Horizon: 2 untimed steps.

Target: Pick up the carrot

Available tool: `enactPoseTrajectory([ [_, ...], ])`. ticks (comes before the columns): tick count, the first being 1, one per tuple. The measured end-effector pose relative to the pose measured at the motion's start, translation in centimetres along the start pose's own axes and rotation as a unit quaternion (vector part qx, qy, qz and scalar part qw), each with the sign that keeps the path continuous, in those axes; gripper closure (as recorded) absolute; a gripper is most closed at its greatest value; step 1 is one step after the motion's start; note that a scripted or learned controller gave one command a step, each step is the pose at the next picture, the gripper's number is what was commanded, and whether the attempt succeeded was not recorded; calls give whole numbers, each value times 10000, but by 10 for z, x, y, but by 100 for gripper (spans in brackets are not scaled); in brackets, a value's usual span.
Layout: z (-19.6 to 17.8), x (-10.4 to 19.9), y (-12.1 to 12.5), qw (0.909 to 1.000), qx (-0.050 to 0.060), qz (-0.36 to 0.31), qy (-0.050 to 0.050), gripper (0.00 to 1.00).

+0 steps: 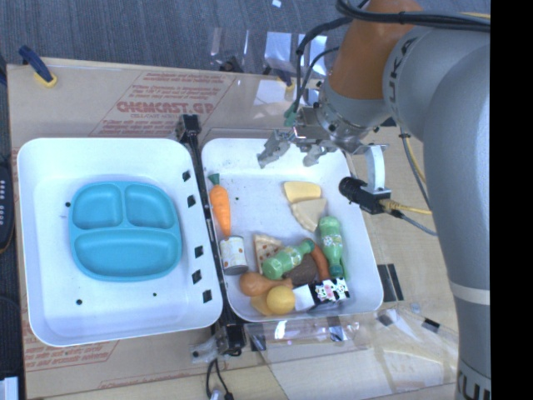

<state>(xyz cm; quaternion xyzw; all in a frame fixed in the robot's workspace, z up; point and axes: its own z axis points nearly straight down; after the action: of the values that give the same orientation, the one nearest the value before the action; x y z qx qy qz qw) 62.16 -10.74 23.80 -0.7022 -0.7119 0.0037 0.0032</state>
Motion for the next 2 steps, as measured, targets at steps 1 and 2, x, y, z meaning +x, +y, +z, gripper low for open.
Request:
enactPoseTrajectory([
  [1,149,11,14,9987,11,502,-2,0],
  [2,147,12,-43,9955,2,947,-8,0],
])
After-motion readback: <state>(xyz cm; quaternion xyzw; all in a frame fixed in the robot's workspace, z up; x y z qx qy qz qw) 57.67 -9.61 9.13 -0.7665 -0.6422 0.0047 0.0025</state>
